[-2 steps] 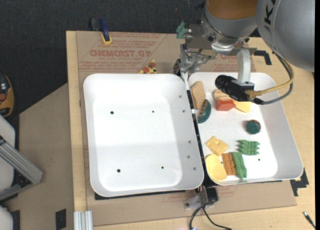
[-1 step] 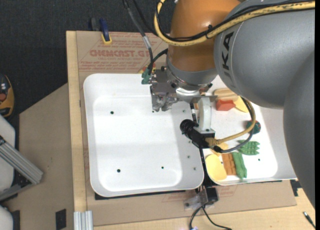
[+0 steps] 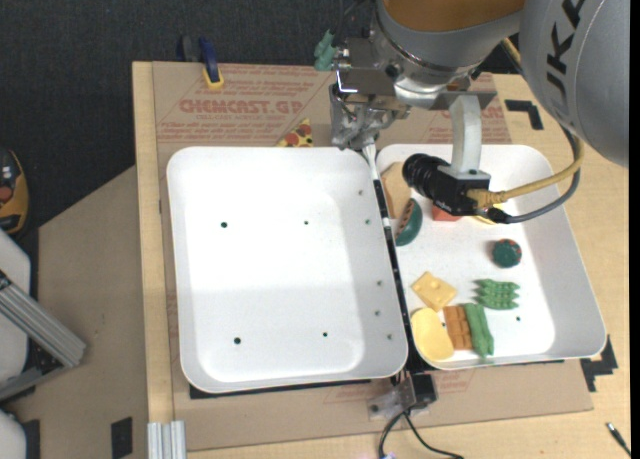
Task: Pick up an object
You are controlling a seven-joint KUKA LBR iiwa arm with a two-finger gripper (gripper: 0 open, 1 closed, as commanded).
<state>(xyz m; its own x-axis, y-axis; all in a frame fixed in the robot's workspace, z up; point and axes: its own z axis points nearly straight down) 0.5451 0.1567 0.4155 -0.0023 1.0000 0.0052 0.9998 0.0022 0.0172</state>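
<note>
- Gripper (image 3: 356, 135) sits over the far rim, right at the seam between the two bins. Can't tell whether it's apart or together, or whether it has anything.
- Left bin (image 3: 270, 277): bare white floor with a few small dark dots.
- Right bin (image 3: 545, 209) holds all the pickable toy food:
  - teal-and-tan curved piece (image 3: 408, 223) against the left wall, near the far end
  - red piece (image 3: 444, 211) just right of it, partly hidden
  - dark green ball (image 3: 506, 252) mid-bin, toward the right, apart from the rest
  - yellow cheese wedge (image 3: 434, 290) near the left wall
  - green ridged pod (image 3: 497, 294) to the right of the wedge, not touching it
  - near-edge cluster, packed side by side: pale yellow oval (image 3: 428, 335), orange-brown waffle block (image 3: 457, 327), long green bean (image 3: 481, 331)
- Both bins rest on a cardboard sheet (image 3: 240, 102) printed CHEMCAST.
- A blue-and-yellow clamp (image 3: 210, 62) is at the sheet's far edge.
- A small multicoloured bit (image 3: 298, 134) lies on the sheet, just beyond the left bin's far rim.
</note>
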